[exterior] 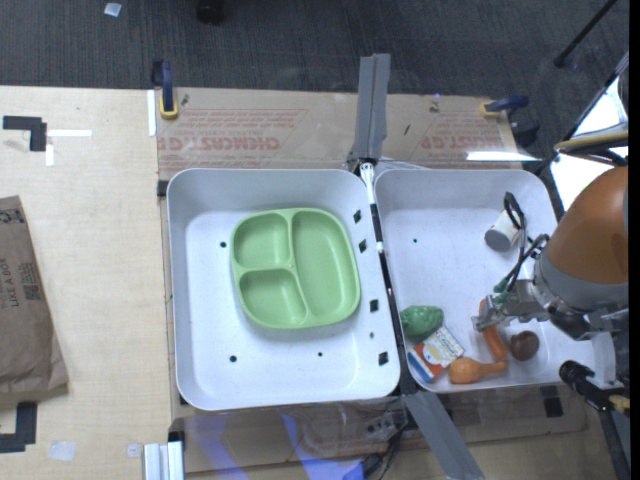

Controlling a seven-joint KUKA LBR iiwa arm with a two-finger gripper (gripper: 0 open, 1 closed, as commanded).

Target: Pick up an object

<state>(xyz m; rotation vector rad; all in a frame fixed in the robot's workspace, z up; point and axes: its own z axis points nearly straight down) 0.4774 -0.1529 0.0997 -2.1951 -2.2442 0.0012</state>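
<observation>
The right bin (450, 203) holds several small items near its front edge. A green lump (422, 319) lies by the divider, with a white, orange and blue packet (437, 352) in front of it. An orange gourd-shaped piece (474, 370) lies at the front wall. A short orange stick (494, 343) and a brown ball (523, 345) sit beside each other further right. My gripper (492, 314) hangs low just above the orange stick, close to the brown ball. A grey-white cylinder (500, 234) lies further back in the bin.
The left bin (200, 268) carries a green three-compartment plate (296, 266). The arm's orange band (598, 230) covers the right bin's right side. A grey post (372, 108) stands behind the divider. A brown paper bag (25, 298) lies on the bench at far left.
</observation>
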